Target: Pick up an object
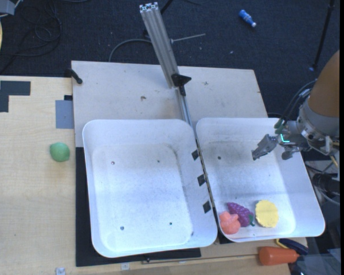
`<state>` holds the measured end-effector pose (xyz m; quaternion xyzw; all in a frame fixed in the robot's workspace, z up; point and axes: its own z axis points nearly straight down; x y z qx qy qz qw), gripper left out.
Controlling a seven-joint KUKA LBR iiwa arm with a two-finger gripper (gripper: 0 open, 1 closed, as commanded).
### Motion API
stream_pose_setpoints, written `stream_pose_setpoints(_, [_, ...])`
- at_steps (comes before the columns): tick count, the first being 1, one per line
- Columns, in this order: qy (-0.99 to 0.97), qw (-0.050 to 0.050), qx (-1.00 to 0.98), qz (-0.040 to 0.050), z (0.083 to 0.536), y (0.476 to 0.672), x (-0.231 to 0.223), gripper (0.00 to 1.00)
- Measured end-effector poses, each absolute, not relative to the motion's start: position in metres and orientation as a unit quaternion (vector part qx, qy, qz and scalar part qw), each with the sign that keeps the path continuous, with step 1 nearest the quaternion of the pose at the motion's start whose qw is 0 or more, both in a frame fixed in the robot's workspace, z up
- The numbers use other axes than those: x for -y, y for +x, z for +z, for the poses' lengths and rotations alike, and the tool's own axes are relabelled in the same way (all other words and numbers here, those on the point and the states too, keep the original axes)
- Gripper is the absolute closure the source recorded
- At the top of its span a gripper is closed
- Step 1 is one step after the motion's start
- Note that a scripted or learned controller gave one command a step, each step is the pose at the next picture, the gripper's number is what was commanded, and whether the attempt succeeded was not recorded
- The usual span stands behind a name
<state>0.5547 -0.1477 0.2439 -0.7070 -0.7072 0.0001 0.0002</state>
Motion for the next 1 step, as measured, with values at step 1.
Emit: stream_pose_setpoints(1, [-0.707, 0.000, 0.707, 0.0001, 0.2439, 0.5547, 0.1477, 0.00])
